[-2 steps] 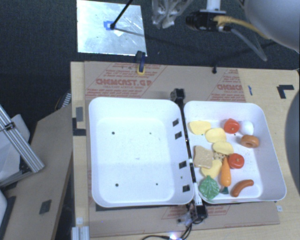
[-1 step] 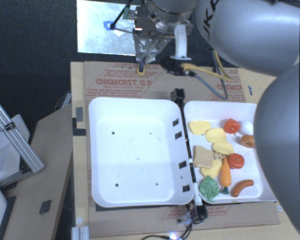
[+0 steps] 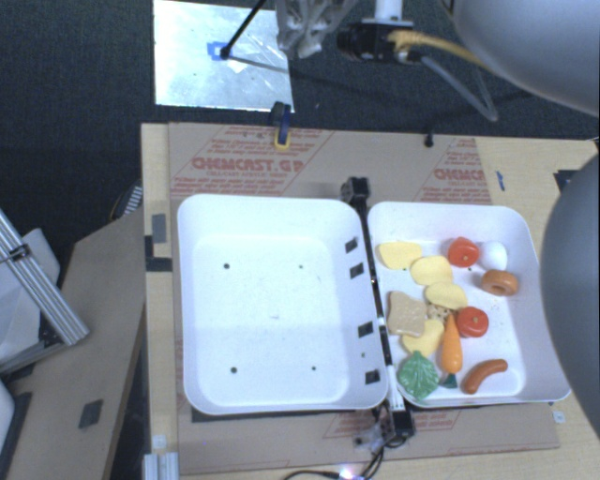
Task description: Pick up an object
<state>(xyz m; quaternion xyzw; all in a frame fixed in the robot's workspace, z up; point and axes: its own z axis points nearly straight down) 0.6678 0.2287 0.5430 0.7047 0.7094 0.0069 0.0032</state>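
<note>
The right bin (image 3: 534, 281) holds several toy foods. Among them are two red tomatoes (image 3: 462, 251) (image 3: 472, 322), a white egg (image 3: 493, 255), a brown donut (image 3: 500, 282), a bread slice (image 3: 407, 314), an orange carrot (image 3: 451, 345), a sausage (image 3: 484, 375), a green leafy piece (image 3: 418, 374) and yellow pieces (image 3: 400, 254). My gripper (image 3: 307, 28) hangs high at the top edge of the view, well beyond the bins and far from every object. The grey arm (image 3: 534, 42) crosses the top right corner.
The left bin (image 3: 187, 281) lies beside the right one, joined by a black clamp strip (image 3: 370, 300). Both rest on a cardboard sheet (image 3: 244, 164). A metal rail (image 3: 37, 281) stands at the left. A shiny plate (image 3: 202, 56) lies beyond the bench.
</note>
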